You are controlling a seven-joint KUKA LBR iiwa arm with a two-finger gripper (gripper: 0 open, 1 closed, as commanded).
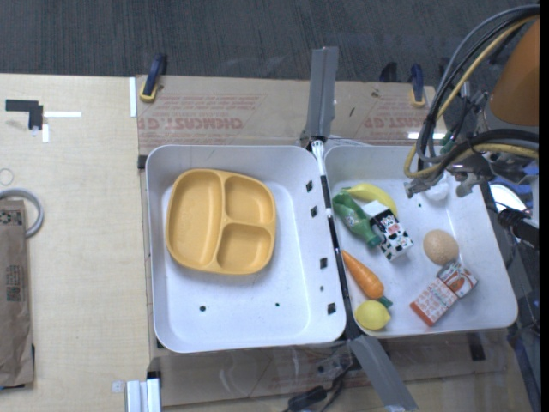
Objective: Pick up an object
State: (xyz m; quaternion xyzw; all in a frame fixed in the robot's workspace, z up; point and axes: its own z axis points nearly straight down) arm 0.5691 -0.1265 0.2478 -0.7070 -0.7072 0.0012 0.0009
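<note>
Objects for picking lie in the right bin (506, 316): a smooth tan egg (441, 247) at centre, a glossy carrot (363, 275) and round lemon (372, 315) toward 7 o'clock, a printed carton (443, 293) at 5. The tool (439, 177) hangs at 12; its state I cannot tell. A moulded yellow tray (221, 221) fills the left bin (249, 324).

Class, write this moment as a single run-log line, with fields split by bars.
phase: approach | tool: above right bin's far edge, nothing seen held | right bin: carrot, lemon, egg, carton | left bin: yellow plate
</note>
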